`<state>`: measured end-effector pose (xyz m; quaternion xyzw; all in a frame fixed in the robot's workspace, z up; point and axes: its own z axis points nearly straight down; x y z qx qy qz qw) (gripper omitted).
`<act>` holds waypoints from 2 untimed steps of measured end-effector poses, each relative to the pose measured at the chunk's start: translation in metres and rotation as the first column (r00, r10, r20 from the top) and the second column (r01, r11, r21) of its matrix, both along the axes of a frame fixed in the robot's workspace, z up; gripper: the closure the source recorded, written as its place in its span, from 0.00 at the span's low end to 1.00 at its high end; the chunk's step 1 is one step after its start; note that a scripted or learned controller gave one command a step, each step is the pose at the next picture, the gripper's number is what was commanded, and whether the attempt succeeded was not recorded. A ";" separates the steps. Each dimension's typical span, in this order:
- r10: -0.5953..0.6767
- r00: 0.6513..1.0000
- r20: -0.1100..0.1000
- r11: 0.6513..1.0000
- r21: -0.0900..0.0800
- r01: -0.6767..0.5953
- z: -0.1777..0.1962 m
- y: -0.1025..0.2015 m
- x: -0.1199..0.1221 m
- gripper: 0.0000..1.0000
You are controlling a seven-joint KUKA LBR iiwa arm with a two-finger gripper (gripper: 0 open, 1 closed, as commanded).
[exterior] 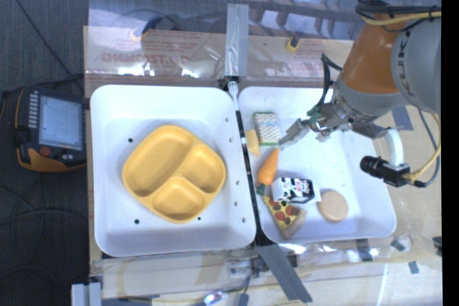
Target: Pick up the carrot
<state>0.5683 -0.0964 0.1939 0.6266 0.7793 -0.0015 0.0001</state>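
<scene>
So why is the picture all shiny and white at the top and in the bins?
In the camera view, the clear plastic sheet above the bins throws back bright streaks of light; the shallow white right bin and white left bin look washed out; the small orange carrot and yellow divided plate stay clear, though slightly soft.

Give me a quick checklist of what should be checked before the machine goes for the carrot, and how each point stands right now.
1. Carrot in plain sight in the right bin: ok.
2. Hand near the carrot: ok, it sits just above and right of it.
3. Hand already holding something: cannot tell.
4. Room around the carrot: not ok, the black-and-white carton and pizza slice crowd its lower end.
5. Yellow tray out of the way: ok, it lies in the left bin.
</scene>
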 end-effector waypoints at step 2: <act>-0.062 0.998 0.018 0.998 0.002 0.062 -0.103 -0.006 -0.014 0.00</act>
